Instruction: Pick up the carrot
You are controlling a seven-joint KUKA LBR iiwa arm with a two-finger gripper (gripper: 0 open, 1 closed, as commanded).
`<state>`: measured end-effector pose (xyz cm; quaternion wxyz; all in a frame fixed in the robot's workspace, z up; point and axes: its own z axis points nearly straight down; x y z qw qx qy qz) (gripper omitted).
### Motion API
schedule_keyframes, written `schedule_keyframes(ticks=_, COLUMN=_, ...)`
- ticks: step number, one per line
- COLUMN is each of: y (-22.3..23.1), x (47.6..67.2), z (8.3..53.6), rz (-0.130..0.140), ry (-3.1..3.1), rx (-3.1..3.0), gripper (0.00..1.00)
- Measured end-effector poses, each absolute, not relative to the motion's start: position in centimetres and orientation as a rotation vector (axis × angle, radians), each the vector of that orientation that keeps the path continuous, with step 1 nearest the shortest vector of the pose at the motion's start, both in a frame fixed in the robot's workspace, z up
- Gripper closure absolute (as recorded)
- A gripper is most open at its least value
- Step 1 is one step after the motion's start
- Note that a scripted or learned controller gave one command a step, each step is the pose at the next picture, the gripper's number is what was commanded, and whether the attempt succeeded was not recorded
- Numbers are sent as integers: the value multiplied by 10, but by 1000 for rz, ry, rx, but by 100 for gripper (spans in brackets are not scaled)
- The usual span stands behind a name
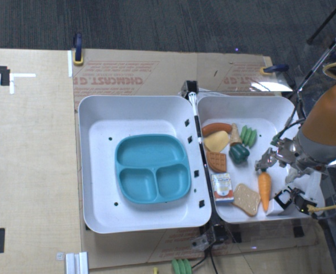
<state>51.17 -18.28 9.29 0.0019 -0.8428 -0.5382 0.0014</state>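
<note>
Your carrot [264, 190] lies in the right bin [245, 104] — beside the cracker [246, 199]. The gripper [270, 158] hovers just above it — I cannot tell its state

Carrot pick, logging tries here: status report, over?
Gripper over right bin, beside carrot, nothing held. Carrot lies by cracker. Nothing on top.

Glossy plastic carrot [264, 190], matt wooden bench [31, 170]
</note>
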Motion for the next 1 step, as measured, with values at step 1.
schedule_keyframes(ticks=1, y=-183, x=513, z=102, rz=4, ry=-1684, rx=-2647, gripper=100)
